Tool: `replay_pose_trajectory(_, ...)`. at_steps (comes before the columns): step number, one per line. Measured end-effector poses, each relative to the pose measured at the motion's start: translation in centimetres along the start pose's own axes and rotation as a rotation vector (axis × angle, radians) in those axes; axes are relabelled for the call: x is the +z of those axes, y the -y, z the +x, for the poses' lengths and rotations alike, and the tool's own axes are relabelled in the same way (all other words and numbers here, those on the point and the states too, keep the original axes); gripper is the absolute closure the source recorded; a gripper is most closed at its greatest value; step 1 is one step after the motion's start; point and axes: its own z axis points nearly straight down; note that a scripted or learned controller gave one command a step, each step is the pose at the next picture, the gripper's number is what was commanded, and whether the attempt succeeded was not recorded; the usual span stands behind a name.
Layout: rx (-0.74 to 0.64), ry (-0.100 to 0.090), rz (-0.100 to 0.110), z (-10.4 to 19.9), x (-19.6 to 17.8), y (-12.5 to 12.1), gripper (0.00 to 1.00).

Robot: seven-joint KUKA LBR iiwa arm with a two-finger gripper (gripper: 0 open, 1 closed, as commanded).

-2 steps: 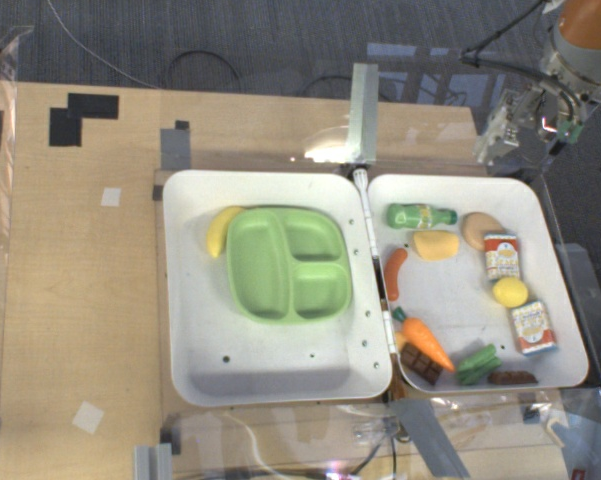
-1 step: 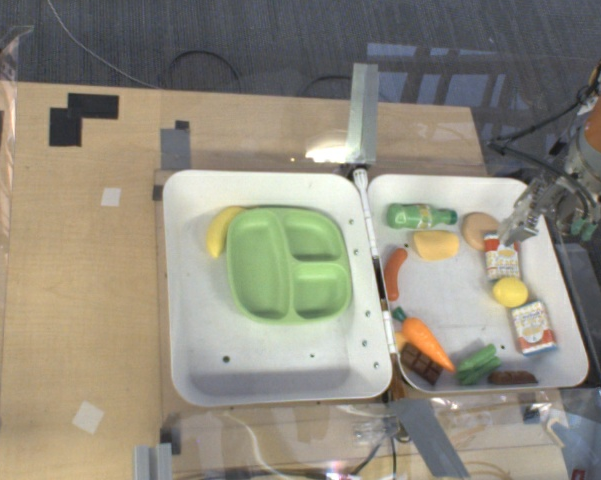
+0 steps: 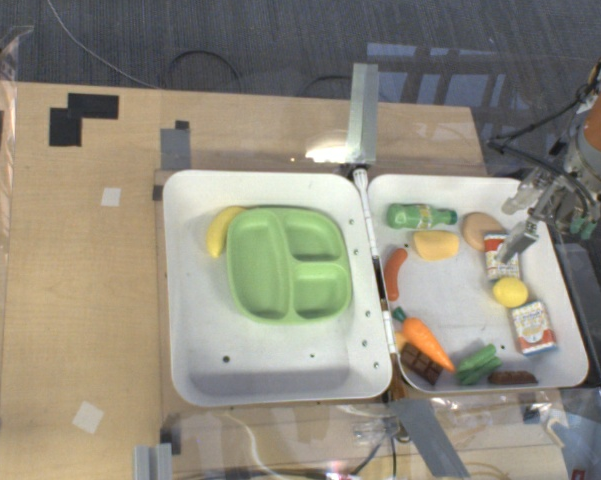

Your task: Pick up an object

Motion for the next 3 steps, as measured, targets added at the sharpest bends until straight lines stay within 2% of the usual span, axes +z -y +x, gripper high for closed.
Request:
replay_pose_trajectory(1,0.055,0.008,-0.001,-4.8,13.3,1.5,0.0)
replay_pose_trajectory(2,0.129,0.031,-0.007,-1.5,13.9,2.9,0.0)
replay_pose_trajectory(3,0.085,0.029,-0.004,2.1,13.7,2.8,0.0)
